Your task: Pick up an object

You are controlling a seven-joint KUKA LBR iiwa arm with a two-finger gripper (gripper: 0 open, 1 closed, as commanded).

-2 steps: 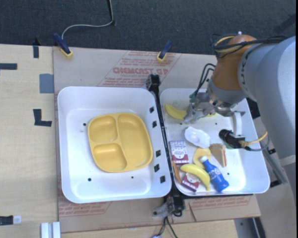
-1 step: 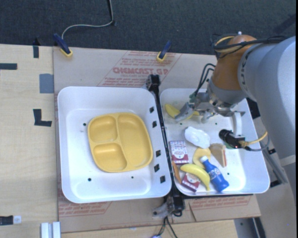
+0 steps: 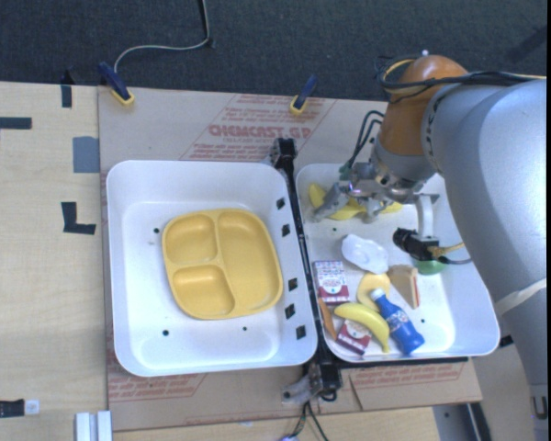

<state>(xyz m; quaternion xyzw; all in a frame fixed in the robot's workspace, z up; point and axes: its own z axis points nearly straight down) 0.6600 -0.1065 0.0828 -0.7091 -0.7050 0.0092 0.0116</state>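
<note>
Gripper (image 3: 354, 202) fingers are spreading wide, hovering low over a yellow toy (image 3: 349, 211) at the far end of the right bin (image 3: 473, 315), gripping nothing. That toy is looking light, smooth plastic, likely slippery; pinching across its narrow middle seems safest. Nearby are lying a banana (image 3: 365, 321) and blue bottle (image 3: 398, 323).

Red print reading "CHEMCAST GP" runs across the brown cardboard sheet (image 3: 248, 129) under the bins.
</note>
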